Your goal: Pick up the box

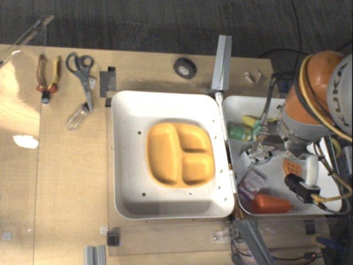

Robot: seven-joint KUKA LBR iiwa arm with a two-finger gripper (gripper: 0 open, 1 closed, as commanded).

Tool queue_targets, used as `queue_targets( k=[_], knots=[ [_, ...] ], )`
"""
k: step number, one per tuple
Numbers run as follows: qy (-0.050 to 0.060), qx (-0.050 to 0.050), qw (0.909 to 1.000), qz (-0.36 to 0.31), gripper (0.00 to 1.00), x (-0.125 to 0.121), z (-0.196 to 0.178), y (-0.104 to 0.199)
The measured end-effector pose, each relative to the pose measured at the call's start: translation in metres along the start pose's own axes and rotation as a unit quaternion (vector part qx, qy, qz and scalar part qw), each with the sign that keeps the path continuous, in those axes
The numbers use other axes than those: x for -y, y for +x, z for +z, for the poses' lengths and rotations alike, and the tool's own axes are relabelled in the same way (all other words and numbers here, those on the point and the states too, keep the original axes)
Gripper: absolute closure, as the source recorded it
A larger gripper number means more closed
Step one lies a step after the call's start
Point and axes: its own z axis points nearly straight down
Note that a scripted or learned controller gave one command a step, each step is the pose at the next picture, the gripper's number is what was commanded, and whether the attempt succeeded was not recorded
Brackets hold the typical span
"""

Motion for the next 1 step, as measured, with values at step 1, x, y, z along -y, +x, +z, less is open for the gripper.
queue_targets(
  k=[1],
  knots=[
    [-0.002, 0.000, 1.0000, -0.003, 1.00, -0.0022, -0.0106, 0.0013]
  ],
)
